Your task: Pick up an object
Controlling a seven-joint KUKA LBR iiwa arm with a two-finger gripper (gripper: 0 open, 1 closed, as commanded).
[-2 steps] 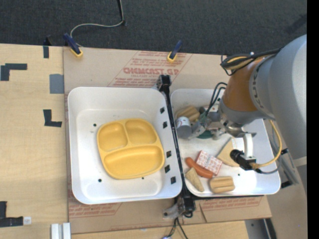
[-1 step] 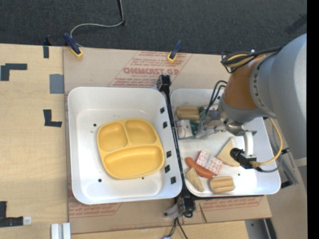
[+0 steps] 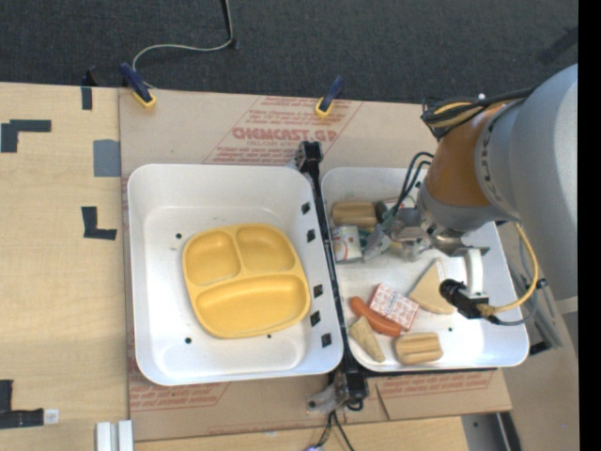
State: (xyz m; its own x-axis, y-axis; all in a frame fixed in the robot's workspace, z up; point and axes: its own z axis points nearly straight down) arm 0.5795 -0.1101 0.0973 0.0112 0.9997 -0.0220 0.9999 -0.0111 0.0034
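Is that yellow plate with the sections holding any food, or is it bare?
Bare. The yellow plate lies flat in the left bin, and all three of its compartments show plain yellow. The food pieces lie in the right bin.

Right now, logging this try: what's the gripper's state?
Gripper: low in the right bin, among the items; open or shut cannot be told.

The grey arm with the orange band (image 3: 488, 172) is cut off by the picture's right edge and hides the far right corner of the right-hand shallow white bin (image 3: 488, 350). Its jaws sit among cables, too cluttered to tell their stance. The small printed packet (image 3: 346, 243) at that bin's left wall is too blurred to read.
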